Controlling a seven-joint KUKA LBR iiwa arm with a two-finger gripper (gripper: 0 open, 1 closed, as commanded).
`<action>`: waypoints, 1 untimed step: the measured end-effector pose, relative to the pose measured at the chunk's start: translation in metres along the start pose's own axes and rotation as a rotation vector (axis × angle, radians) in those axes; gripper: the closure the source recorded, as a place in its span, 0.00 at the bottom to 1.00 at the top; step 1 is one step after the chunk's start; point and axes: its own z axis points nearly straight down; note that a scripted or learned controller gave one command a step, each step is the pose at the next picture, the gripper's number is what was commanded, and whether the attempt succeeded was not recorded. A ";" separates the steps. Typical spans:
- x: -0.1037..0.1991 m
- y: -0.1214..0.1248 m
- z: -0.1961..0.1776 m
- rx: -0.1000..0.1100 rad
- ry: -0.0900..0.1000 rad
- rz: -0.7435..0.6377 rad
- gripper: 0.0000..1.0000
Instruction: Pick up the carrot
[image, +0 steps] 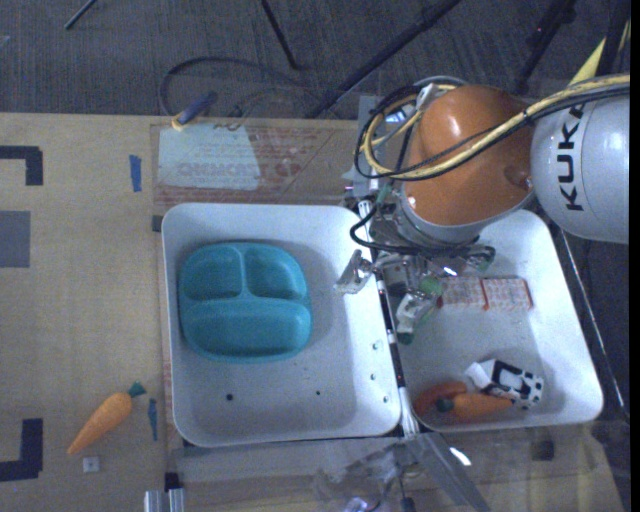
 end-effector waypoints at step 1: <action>-0.076 0.014 0.032 0.002 -0.003 0.083 0.00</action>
